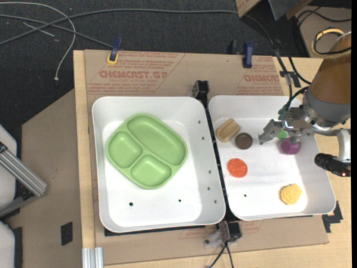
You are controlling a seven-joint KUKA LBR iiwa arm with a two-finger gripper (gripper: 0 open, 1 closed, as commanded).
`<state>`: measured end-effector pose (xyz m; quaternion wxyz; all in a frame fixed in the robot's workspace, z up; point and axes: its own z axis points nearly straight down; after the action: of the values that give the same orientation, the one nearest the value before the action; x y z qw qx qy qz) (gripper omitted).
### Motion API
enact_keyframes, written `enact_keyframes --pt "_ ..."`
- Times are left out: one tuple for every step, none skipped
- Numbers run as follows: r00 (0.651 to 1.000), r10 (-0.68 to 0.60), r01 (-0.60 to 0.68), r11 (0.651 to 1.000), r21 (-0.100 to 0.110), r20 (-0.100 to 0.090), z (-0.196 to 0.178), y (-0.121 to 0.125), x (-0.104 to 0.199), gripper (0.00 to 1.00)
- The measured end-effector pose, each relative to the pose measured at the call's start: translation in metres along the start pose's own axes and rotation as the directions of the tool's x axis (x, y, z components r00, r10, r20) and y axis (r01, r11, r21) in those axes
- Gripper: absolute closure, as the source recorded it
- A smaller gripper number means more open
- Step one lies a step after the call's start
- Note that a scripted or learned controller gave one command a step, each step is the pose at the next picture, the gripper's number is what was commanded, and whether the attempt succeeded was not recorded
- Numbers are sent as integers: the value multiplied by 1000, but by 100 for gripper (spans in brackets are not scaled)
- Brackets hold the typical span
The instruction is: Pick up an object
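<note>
My gripper [278,130] hangs over the right bin [262,202], near its far right side. A small purple object [290,147] with a green top lies right under it, partly covered by the gripper's metal parts. Whether the two touch is unclear. Left of the gripper lie a brown round piece [243,141] and a tan bread-like piece [227,130]. An orange-red disc [238,168] rests in the bin's middle. A yellow knobbly piece [290,194] sits near the front right corner.
The left bin [111,205] holds a green divided plate [146,149]. A raised black-edged wall [215,155] separates the two bins. The arm's grey and orange body [333,88] looms over the right bin's far right edge.
</note>
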<state>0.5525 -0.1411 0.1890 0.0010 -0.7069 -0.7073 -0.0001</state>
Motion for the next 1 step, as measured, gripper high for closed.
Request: enact_keyframes --pt "1000 0 0 1000 4 -1 58 8 3 0"
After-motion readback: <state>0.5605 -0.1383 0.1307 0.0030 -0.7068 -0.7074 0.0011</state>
